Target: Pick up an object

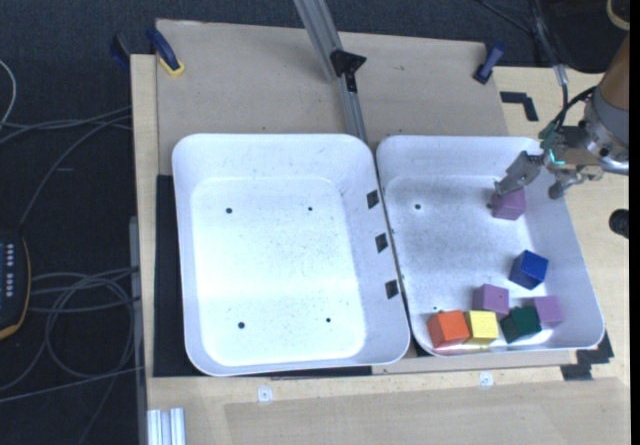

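A: The purple block (pixel 509 203) is the thing we seem to be after; it sits in the upper part of the right bin (pixel 430 173), apart from the others.

B: And our pincer (pixel 538 179)?

A: It hangs just above and to the right of that block. One finger slants down to the block's upper edge, the other stands off to the right, so we read the pincer as spread apart, with nothing between its fingers.

B: So we are at the approach, not the lift?

A: That is our judgement. We cannot tell whether the left finger touches the block or merely overlaps it from this angle.

B: What does the next move ask of us?

A: We must shift the pincer left so the block falls between both fingers, then lower and close. As it stands, closing could just nudge the block aside.

B: Any other candidates?

A: The blue block (pixel 528 268) lies lower, and a cluster crowds the bottom corner: orange block (pixel 449 327), yellow block (pixel 483 325), green block (pixel 520 323) and two more purple ones. Those are packed tight, so we prefer the lone one. The left bin (pixel 200 163) shares the desk (pixel 260 63).
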Controlling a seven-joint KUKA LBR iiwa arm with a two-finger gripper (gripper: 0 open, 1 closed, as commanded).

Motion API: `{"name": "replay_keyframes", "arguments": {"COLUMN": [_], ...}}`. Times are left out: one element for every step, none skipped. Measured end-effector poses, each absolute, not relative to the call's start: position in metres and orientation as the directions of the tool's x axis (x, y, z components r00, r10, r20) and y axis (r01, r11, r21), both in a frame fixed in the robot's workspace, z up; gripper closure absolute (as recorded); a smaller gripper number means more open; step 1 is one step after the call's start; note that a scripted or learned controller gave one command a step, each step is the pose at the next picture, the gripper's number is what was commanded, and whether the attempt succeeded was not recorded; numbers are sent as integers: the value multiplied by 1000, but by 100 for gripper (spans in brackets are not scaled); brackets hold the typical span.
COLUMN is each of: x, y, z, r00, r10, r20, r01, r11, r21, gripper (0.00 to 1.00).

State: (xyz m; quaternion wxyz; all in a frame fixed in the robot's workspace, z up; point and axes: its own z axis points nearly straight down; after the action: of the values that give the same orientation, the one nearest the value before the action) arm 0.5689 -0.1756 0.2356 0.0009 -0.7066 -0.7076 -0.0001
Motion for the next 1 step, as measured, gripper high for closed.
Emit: {"name": "replay_keyframes", "arguments": {"x": [569], "y": [-176], "z": [236], "r00": [-1], "r10": [1000], "r20": [2], "r01": [1000], "r11": [1], "r21": [-1], "gripper": [0]}}
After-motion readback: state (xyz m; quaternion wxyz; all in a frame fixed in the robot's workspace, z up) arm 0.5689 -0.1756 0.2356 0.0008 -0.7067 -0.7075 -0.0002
